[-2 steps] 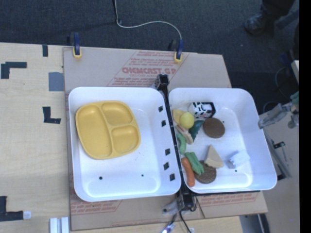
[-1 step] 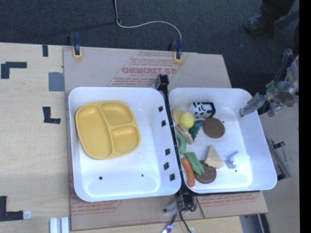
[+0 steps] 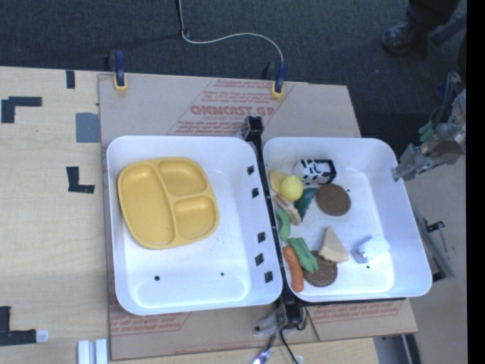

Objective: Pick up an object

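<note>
The right bin (image 3: 383, 158) holds several toy foods. A yellow lemon (image 3: 291, 188) lies beside a black-and-white piece (image 3: 314, 171), with a brown round cookie (image 3: 333, 200) just right of them. Lower down are green pieces (image 3: 303, 253), a pale cheese wedge (image 3: 332, 244), an orange carrot (image 3: 293, 268), a second brown disc (image 3: 323, 274) and a small white-and-blue item (image 3: 369, 249). My gripper (image 3: 407, 167) hangs at the bin's right rim, above and right of the items and touching none of them. Nothing shows in its grasp.
The left bin (image 3: 189, 279) holds a yellow divided plate (image 3: 167, 201). A black divider with clips (image 3: 260, 203) runs between the bins. A white cable (image 3: 227, 38) loops across the dark floor behind the bench. A person's shoe (image 3: 398, 35) is at the top right.
</note>
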Motion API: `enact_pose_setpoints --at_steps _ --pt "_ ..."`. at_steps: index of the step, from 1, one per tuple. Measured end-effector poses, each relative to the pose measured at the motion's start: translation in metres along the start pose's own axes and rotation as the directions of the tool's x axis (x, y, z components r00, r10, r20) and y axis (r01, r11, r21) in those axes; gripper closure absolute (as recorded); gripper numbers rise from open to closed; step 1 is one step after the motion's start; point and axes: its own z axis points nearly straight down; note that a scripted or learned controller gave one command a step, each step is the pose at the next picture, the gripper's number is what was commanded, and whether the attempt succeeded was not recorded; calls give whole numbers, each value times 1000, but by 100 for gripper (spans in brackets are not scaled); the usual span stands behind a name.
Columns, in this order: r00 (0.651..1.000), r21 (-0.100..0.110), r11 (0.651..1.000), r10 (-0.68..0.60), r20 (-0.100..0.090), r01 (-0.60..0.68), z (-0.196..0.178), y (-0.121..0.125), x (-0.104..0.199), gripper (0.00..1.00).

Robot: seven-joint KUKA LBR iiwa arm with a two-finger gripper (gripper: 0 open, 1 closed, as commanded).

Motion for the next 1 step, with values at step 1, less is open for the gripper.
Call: enact_pose_setpoints --at_steps 1 --pt "1000 -7 1000 4 1 -4 -45 -45 0 100"
